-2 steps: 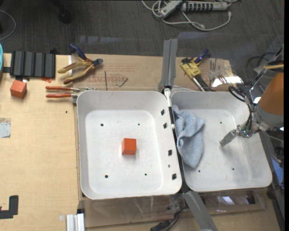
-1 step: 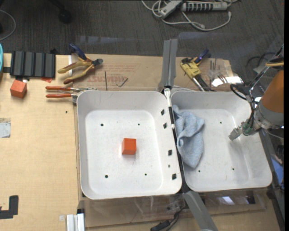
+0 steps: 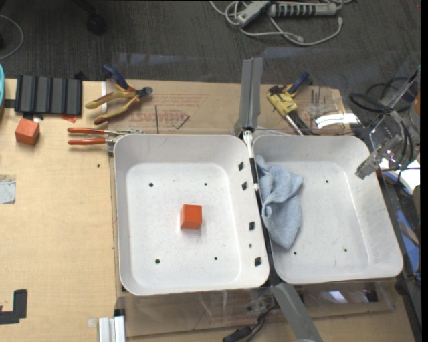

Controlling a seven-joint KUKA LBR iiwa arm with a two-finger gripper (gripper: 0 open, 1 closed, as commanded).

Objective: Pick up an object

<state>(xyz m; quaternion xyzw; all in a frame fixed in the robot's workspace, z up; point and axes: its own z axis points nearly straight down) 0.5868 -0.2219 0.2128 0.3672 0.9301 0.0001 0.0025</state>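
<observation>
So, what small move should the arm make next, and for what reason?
Probably it should swing left, toward the bins. The gripper sits at the far right edge of the right bin, above nothing graspable. The nearest object is the blue cloth, crumpled against that bin's left wall; the orange cube lies farther away in the left bin.

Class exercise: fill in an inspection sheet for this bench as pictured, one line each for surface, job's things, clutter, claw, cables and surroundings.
Surface: two white bins side by side, left bin and right bin, on a brown bench.
Job's things: orange block in the left bin; light blue cloth along the right bin's left side.
Clutter: pliers, orange-handled tool, second orange block, clamp.
Claw: claw at the right bin's right rim; holds nothing visible.
Cables: power strip, black cables.
Surroundings: dark carpet.
</observation>
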